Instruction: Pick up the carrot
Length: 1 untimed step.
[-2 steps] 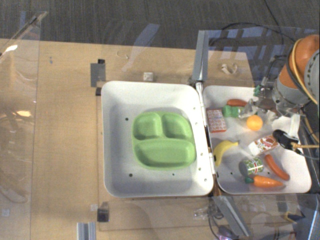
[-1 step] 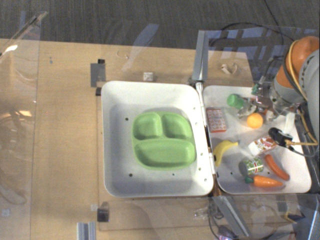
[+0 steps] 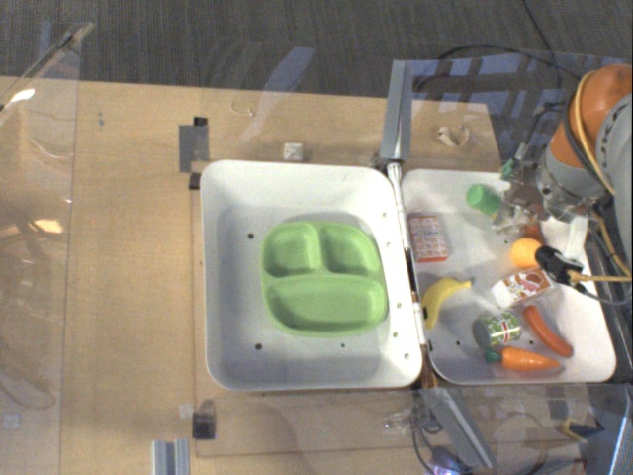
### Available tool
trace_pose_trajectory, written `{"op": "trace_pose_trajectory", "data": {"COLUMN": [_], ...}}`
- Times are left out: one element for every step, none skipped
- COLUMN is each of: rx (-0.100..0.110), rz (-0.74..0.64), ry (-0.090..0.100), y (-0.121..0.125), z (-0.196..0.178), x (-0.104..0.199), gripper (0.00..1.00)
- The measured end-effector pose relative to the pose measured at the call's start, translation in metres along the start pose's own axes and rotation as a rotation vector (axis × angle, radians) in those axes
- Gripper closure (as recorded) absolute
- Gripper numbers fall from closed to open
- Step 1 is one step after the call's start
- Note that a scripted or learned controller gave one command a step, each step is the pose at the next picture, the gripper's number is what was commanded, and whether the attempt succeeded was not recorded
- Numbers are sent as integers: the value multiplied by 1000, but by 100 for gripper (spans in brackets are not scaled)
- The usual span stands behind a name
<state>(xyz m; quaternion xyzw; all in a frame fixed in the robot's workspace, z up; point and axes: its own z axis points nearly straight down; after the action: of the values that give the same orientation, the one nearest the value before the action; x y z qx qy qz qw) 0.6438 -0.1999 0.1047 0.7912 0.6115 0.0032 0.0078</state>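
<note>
Camera view: carrot (image 3: pixel 528 361) lies flat at the near edge of the right bin (image 3: pixel 584 372), close to its near right corner, leaf end pointing left toward a small can (image 3: pixel 497 329) that it touches or nearly touches. Just beside it on the right is an orange-red sausage-shaped piece (image 3: pixel 547 332), angled, easy to confuse with the target. A small red-and-white carton (image 3: pixel 521 287) sits just beyond those; banana (image 3: pixel 442 296) at the bin's left wall; orange ball (image 3: pixel 525 253) mid-bin; green cup (image 3: pixel 484 199) at the far side; red patterned card or box (image 3: pixel 427 237) at far left of the same bin. Left bin (image 3: pixel 227 265) carries a green divided tray (image 3: pixel 323 277).

Gripper (image 3: pixel 524 214) is over the far right part of the right bin, near the green cup and orange ball, well apart from the carrot. Nothing visible between the fingers; how far open they stand I cannot tell, too small and cluttered against the arm (image 3: pixel 593 137).

Step judged: approach, before any grasp; carrot not yet touched. Next move calls for travel across the bin toward its near edge, then a descent over the carrot's body with the fingers spanning its short axis. Tight spot: can at the left end, sausage piece at the right, bin wall just behind, so a centred, well-aligned drop matters or a neighbour gets nudged or grabbed instead.
</note>
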Motion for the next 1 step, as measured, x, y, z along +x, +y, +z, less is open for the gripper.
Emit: {"op": "trace_pose_trajectory", "data": {"rx": [54], "rz": [442], "ry": [-9], "y": [16], "z": [12], "x": [11], "gripper": [100]}}
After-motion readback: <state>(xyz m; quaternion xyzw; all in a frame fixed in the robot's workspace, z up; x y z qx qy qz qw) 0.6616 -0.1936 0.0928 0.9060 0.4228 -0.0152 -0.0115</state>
